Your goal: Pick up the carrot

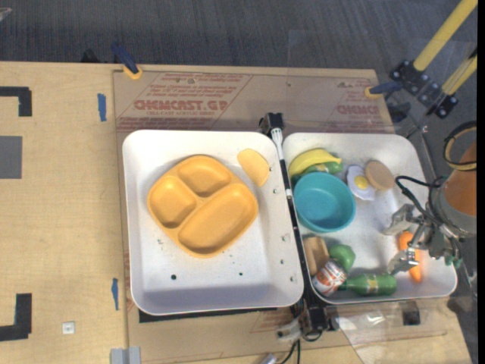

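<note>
The carrot [408, 240] is a small orange piece lying near the right wall of the right bin [383, 218]; its lower end [416, 273] pokes out past a finger. My gripper [402, 241] is low over it, at the end of the arm coming in from the right. One fingertip [398, 220] stands above the carrot in the picture and the other [402, 262] below it, with a wide gap between them, so the gripper is open. The carrot lies in that gap and rests on the bin floor. Part of it is hidden by the gripper's body.
The right bin also holds a blue bowl [324, 202], a banana [313, 160], a toy fried egg [360, 185], a green pepper [342, 255], a can [330, 277] and a green cucumber [371, 283]. The left bin [144, 264] holds a yellow divided plate [201, 203].
</note>
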